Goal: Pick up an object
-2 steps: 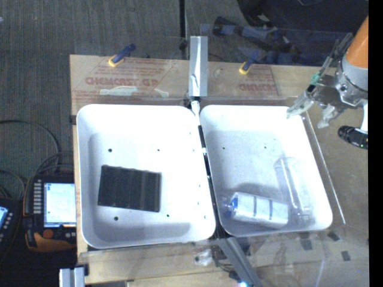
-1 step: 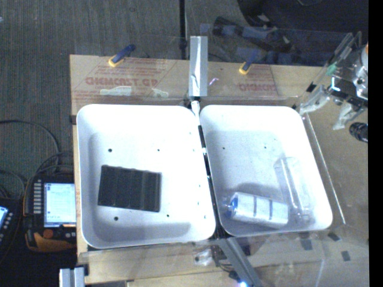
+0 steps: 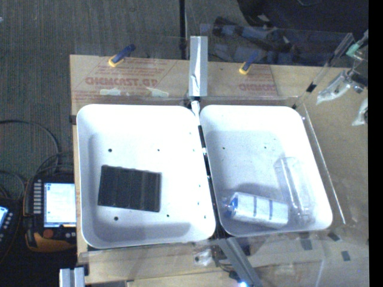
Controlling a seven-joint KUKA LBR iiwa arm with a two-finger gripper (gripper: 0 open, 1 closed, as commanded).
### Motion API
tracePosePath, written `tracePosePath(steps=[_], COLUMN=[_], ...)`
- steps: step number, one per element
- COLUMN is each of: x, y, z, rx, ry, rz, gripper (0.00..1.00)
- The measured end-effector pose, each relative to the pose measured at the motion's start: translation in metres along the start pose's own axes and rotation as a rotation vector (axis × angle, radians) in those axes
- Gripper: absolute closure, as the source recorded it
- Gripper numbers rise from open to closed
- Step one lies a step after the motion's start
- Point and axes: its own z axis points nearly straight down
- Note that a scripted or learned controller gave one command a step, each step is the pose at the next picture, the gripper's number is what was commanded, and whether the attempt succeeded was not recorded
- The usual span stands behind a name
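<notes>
Beside the clear bottle (image 3: pixel 293 187) lies a white bottle (image 3: pixel 258 208); claw state: cannot tell.

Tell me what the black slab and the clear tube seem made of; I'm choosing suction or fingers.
Black slab: matte, ridged, no glare, likely rubber or foam, though hard plastic is possible. Clear tube: see-through with pale highlights, so probably thin glossy plastic, maybe glass.

Clear bottle (image 3: pixel 293 187) is blurring into right bin (image 3: pixel 251 121) wall, outline too faint to trace; label text on small bottle (image 3: pixel 257 209) is too small to read; handheld device (image 3: pixel 54 205) is sitting partly hidden behind left bin (image 3: pixel 90 124) edge.
</notes>
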Motion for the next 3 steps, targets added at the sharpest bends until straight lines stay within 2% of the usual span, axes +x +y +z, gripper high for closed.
tracePosePath(steps=[1,2,3], x=[-0.011,-0.011,0.053], y=[0.0,0.0,0.027], z=[-0.036,-0.046,-0.036], rx=[0.002,0.002,0.002], ry=[-0.001,-0.006,-0.002], rz=[0.324,0.324,0.768], gripper=[0.0,1.0,1.0])
